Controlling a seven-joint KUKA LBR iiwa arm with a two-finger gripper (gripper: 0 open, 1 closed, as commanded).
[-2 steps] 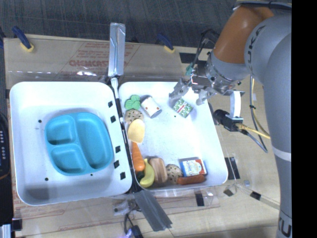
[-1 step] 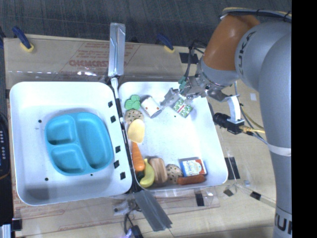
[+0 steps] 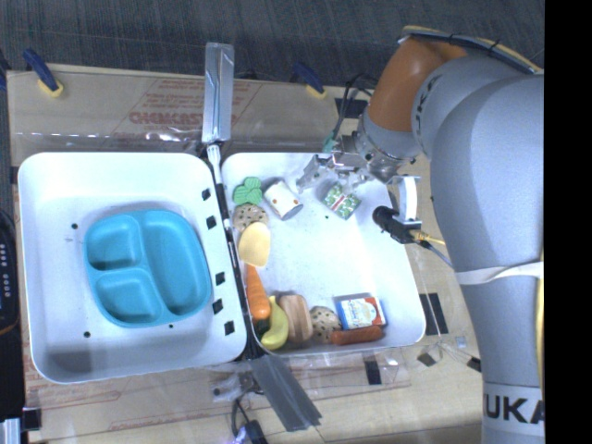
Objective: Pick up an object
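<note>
At the near edge of the right bin (image 3: 407,326), well below the gripper, lie a blue carton (image 3: 358,312), a cookie (image 3: 323,320), a banana (image 3: 275,332) and a carrot (image 3: 258,294). Farther up, the gripper (image 3: 340,176) hangs over the bin's far corner, with a small green-and-white packet (image 3: 341,202) just beneath it and a white cylinder (image 3: 282,200) to its left. How its grasping parts stand, I cannot tell. Judging by this, the approach is under way; next comes a descent onto the packet.
</note>
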